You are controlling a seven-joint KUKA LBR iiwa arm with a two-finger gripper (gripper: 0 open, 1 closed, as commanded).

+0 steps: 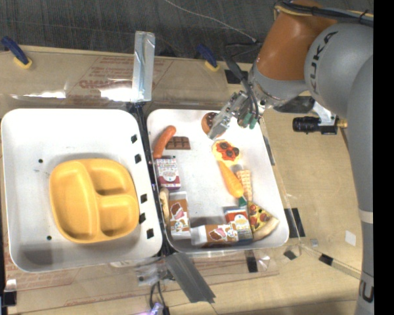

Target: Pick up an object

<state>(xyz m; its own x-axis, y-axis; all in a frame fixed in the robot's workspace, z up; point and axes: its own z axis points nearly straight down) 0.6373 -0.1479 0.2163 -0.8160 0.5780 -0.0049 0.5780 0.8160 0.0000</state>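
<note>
The camera view looks down on two shallow white bins side by side on a bench. The left bin [20,136] holds a yellow divided tray [93,199], lying flat near the bin's middle, with three compartments.

The right bin [197,176] holds a scatter of small toy foods. Near its upper left corner a sausage [164,140] lies at a slant, with a small chocolate bar [178,144] touching its lower end. Below them, along the left wall, a small printed carton [168,172] stands above a second carton [178,216]. Toward the right side a round yellow piece with red and dark spots [225,151] lies just above an orange corn-like piece [230,180], which has a pale wafer cone [245,184] beside it. A pizza slice [262,220] sits in the lower right corner, and several small packets [223,231] are bunched along the bottom wall; their labels are too small to read.

The grey arm reaches in from the right, its orange band [285,41] above the wrist. The gripper [218,128] hangs over the bin's upper right corner, just beside a dark brown round object [209,121] that is partly covered by it. How the gripper is set and whether it has hold of anything cannot be told; the angle and clutter of cables hide this.
</note>
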